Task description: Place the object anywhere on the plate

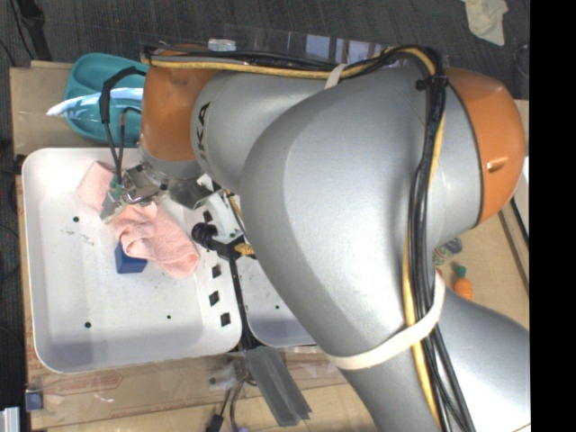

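Note:
A pink cloth (162, 238) lies crumpled in the left white bin (108, 331), in its upper middle. A small blue block (130, 260) rests against the cloth's lower left edge. My gripper (121, 194) is low over the cloth's upper left part, touching or nearly touching it. A teal plate-like dish (94, 84) sits beyond the bin's far left corner, with a pale blue wrapper (76, 108) on its near side. The arm's bulk hides the dish's right part.
The grey arm (360, 205) covers most of the right bin, of which a near-left corner (274, 327) shows. Small orange and green bits (461, 284) lie on the bench at the right. A white rag (481, 12) lies on the floor far right.

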You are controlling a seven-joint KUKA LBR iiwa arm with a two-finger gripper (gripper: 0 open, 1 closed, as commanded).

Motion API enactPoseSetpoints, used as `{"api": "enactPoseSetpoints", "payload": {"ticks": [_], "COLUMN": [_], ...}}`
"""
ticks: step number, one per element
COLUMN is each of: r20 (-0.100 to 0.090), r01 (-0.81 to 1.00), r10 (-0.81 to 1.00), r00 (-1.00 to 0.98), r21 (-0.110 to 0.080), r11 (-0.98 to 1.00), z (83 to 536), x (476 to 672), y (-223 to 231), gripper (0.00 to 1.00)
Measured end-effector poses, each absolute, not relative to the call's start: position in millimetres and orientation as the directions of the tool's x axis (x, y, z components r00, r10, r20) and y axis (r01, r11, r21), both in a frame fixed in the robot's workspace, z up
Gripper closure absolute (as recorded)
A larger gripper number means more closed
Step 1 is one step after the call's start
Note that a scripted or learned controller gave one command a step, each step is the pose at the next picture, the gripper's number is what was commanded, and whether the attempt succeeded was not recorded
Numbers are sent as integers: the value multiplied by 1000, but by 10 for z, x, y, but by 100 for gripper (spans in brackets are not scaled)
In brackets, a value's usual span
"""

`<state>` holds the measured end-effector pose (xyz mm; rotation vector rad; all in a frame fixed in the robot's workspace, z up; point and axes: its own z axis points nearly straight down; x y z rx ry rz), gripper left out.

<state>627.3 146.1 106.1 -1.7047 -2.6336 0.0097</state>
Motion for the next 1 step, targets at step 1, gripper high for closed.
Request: {"api": "enactPoseSetpoints", "payload": {"ticks": [1], "r20": [0], "r01": [912], "r10": [912], "r00": [-409], "r21": [-8], "r11": [409], "z": [1061], "x": [6273], "y": [1461], "gripper": [0]}}
